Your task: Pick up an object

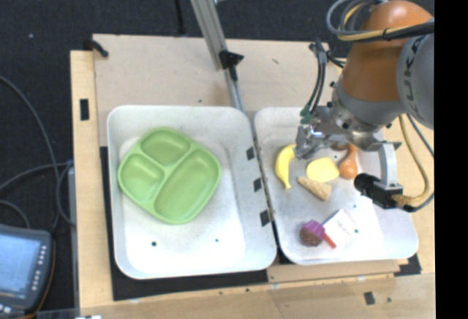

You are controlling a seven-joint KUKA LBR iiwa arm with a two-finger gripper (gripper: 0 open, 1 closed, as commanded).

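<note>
— So where's it at with the picking?

— Not far, I'd say. The arm [380,54] comes in from the right of the frame and the gripper [313,136] is down low in the right bin [409,237], at its upper left part. Nothing looks lifted; every piece I can see is lying on the bin floor.

— Is it holding anything?

— I can't tell. The wrist hides most of the tool from up here, so whether it's spread or closed is beyond me. I see nothing caught in it.

— What's it going for?

— My guess is the banana [284,166], which lies just below the gripper, or the pale yellow piece [322,169] right beside it. The banana is small, curved, bright yellow, lying roughly upright in the frame near the bin's left wall.

— And the rest?

— A tan cone-like piece [315,188] under the yellow one, something orange [349,162] just right of it, half tucked under the arm, and lower down a purple lump [312,233] next to a white card with red [341,227]. The left bin [124,252] has a green divided plate [170,175], well apart from all this.

— So what's left?

— The grasp and the lift, as I judge it.
</note>
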